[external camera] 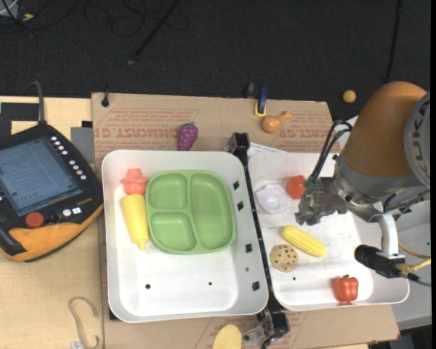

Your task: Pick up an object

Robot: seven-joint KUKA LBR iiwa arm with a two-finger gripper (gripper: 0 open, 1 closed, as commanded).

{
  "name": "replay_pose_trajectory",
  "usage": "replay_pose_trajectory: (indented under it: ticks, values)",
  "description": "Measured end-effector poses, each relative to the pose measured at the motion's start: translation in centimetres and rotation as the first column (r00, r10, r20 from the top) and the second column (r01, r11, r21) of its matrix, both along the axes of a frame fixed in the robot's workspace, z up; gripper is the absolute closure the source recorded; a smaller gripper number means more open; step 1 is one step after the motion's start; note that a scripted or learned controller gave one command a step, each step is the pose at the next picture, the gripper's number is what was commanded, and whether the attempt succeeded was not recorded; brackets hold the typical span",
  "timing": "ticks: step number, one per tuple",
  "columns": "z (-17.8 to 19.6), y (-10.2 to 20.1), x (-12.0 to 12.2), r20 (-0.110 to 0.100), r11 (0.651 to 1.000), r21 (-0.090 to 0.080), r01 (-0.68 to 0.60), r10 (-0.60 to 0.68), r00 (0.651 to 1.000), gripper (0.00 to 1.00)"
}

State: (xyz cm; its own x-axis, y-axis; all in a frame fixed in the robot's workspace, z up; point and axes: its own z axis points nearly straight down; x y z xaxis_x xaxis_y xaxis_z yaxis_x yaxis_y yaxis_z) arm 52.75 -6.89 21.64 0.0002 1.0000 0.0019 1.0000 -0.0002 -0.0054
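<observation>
My gripper [310, 213] hangs low over the right bin [392, 293], just above and left of a yellow corn cob [304, 241]. A round cookie [283, 257] lies below the corn. A red tomato-like piece [296, 187] sits just up-left of the gripper, beside a clear white cup [273, 197]. A red pepper [345, 288] rests near the bin's front edge. The arm's orange band [385, 133] covers the bin's back right part. Nothing shows between the fingers.
The left bin [174, 293] holds a green divided plate [190, 211], a yellow bottle [135, 219] and a red-orange piece [134, 182]. Behind the bins lie purple grapes [187, 136] and an orange gourd [275, 121]. A teach pendant [36, 187] lies at left.
</observation>
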Motion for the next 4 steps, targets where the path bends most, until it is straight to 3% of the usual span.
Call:
replay_pose_trajectory:
  ticks: [1,3,4]
  values:
    - [2.2,-0.2,0.1,0.006,1.000,-0.001,0.000,0.000,1.000,1.00]
    - [0.2,-0.4,-0.2,0.001,1.000,-0.002,0.000,0.000,1.000,1.00]
    - [0.8,0.7,1.0,0.004,1.000,-0.001,0.000,0.000,1.000,1.00]
